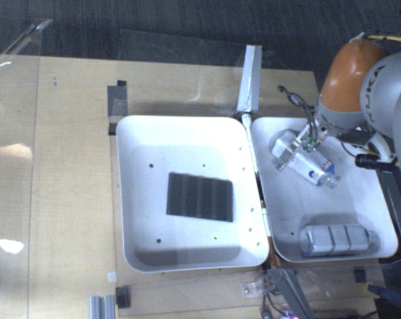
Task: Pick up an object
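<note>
Grey pack (336, 239) (no legible label) lies in right bin (280, 241).

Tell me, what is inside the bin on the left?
The left bin holds one dark ribbed mat lying flat near its middle. Small dots mark the white floor around it. Whatever lies beneath the mat is covered, so I cannot tell.
</note>
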Action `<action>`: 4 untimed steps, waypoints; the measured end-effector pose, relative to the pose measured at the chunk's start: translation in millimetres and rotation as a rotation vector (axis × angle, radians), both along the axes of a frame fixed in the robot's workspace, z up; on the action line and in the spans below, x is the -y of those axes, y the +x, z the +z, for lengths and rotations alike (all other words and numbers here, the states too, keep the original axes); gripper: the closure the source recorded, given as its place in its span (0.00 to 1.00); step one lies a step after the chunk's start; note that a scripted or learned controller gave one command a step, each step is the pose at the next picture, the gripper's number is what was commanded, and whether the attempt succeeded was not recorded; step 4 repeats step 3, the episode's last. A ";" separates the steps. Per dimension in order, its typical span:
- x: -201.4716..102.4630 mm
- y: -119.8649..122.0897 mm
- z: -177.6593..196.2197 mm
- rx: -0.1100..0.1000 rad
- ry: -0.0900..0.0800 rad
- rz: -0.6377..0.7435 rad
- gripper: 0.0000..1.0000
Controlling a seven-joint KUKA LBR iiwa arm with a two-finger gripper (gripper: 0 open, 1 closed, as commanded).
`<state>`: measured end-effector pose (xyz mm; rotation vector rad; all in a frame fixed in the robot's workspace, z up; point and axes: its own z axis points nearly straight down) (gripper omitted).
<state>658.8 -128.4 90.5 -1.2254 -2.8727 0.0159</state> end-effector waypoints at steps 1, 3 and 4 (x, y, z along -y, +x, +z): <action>69.9 -8.0 -1.6 0.020 -0.002 -0.198 0.00; 76.8 -50.9 128.9 0.029 -0.002 -0.274 0.00; 76.8 -50.9 128.9 0.029 -0.002 -0.274 0.00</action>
